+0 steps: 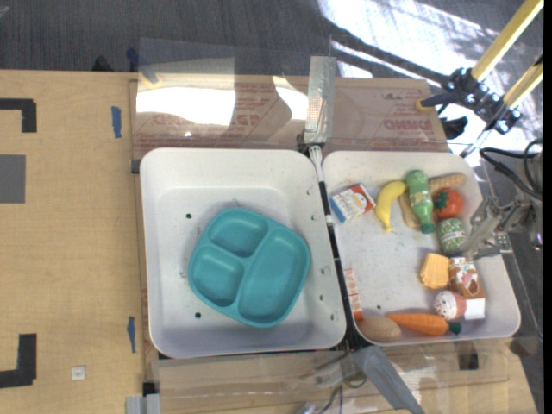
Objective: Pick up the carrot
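Two white bins sit side by side on the bench [69, 231]. The left bin [164, 197] holds a teal divided plate [250, 268]. The right bin [379, 266] holds toy food. The end effector [486, 228] is a blurred metal shape at that bin's right rim, beside a green can [452, 233]; how far open it is I cannot tell, and nothing shows in its grasp. A banana [390, 202] lies toward the back. The carrot [418, 323] lies along the front wall, well apart from the end effector, just beside a brown potato [377, 326].
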`<state>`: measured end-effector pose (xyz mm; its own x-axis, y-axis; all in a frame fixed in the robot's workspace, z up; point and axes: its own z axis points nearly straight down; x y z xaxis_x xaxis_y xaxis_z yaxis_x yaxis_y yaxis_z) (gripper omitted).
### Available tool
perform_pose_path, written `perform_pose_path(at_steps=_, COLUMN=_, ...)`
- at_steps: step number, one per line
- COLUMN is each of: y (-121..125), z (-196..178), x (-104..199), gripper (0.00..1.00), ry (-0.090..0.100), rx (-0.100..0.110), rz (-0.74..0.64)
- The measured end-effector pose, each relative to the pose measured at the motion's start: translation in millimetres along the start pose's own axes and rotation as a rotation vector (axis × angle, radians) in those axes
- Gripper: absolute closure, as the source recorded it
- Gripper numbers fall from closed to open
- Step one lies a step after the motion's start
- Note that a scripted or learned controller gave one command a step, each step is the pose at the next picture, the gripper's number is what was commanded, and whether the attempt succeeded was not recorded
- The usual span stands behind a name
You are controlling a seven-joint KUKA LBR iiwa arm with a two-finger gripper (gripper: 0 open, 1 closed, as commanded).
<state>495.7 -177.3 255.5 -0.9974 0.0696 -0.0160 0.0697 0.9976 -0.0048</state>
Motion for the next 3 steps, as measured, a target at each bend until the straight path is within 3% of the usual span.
perform_pose_path(at_steps=1, y=23, z=38, x=10, gripper=1.0, ry=0.014, rx=-0.004, rz=0.208)
perform_pose_path(at_steps=2, y=-42, z=-30, x=5, gripper=1.0, ry=0.006, rx=0.001, rz=0.543)
perform_pose_path(at_steps=3, y=-44, z=76, x=-5, gripper=1.0, ry=0.025, rx=0.0, rz=0.606)
